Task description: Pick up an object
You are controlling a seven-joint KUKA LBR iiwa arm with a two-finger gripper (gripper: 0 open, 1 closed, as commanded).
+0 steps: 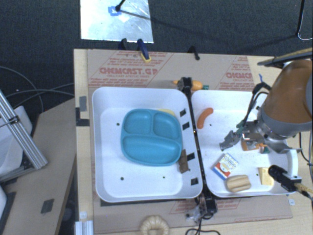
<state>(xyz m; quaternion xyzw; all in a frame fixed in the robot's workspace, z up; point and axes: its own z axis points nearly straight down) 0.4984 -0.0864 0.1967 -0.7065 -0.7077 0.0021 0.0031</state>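
Hovering low over the middle of the right bin [215,131], the tool [230,142] pointed toward the bin's left side, its dark tip just above the white floor; whether its fingers stood apart or together could not be told, and nothing could be seen between them. The grey arm [288,102] with its orange band came in from the right and covered much of that bin's far corner.

Candidates for the pick lay close by. A small red-and-white packet [225,164] sat just below the tool, near it but not touching. A tan bread-like piece [238,182] lay beside the packet at the bin's near wall, and a yellow wedge [265,176] lay further right. An orange sausage-shaped piece [204,117] rested near the divider, up and to the left. The left bin [105,131] held a blue divided plate [150,136].

The packet looked the nearest target, so the step in hand seemed to be lining up above it. Done well, that meant centring over the packet, turning the wrist so the fingers straddled its narrow side, and descending straight. Flat packaging would likely slip, so the fingers should reach the floor before closing. The bread-like piece crowded one side and might be nudged.
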